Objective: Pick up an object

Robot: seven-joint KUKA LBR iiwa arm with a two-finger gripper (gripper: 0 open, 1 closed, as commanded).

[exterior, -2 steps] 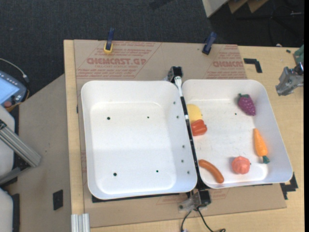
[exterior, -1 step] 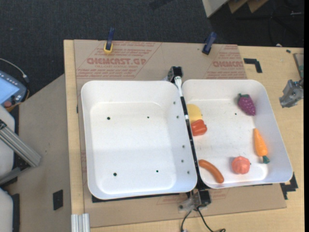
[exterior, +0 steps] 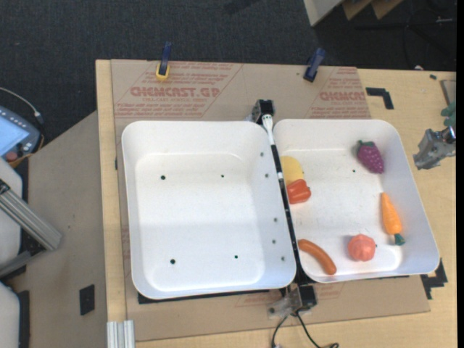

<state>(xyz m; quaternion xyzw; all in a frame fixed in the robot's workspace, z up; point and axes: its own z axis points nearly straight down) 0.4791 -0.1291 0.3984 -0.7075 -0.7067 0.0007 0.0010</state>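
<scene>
The tool (exterior: 433,148) hung at the right edge of the frame, outside the right bin (exterior: 341,138); its state I cannot tell. The grape bunch (exterior: 370,156) lay nearest, just left of it.

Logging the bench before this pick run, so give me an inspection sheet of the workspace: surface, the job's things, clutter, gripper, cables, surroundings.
Surface: brown board bearing left bin and right bin, side by side.
Job's things: all in right bin: purple grapes, carrot, pink round fruit, sausage, red piece touching yellow piece by the divider.
Clutter: nothing seen.
Gripper: gripper at right edge, outside the bins; holds nothing.
Cables: cable at front edge.
Surroundings: blue clamp, yellow-blue clamp, dark floor.
</scene>
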